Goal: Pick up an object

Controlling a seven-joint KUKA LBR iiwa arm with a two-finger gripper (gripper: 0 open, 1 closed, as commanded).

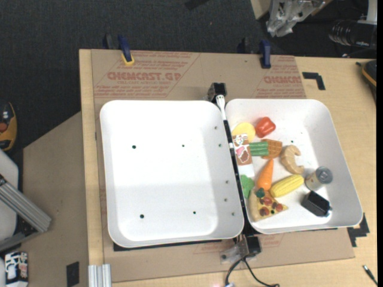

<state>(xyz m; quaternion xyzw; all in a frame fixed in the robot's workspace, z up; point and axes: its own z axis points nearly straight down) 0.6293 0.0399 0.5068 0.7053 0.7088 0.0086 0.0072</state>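
The right bin (335, 154) holds several toy foods bunched toward its left and lower side. Among them are a red pepper (264, 125), a yellow round piece (242, 130), an orange carrot (265, 173), a yellow corn cob (286, 185) and a pizza slice (268, 207). A beige croissant shape (291, 159), a grey round piece (323, 175) and a black block (315, 204) lie further right. My gripper (280, 21) hangs high beyond the bench's far edge, well away from the bin and its objects.
The left bin (119, 178) sits beside the right one, divided from it by a black hinge strip (227, 136). Two blue clamps (125, 49) (265, 54) hold the cardboard base at its far edge. Aluminium framing (24, 205) stands at the lower left.
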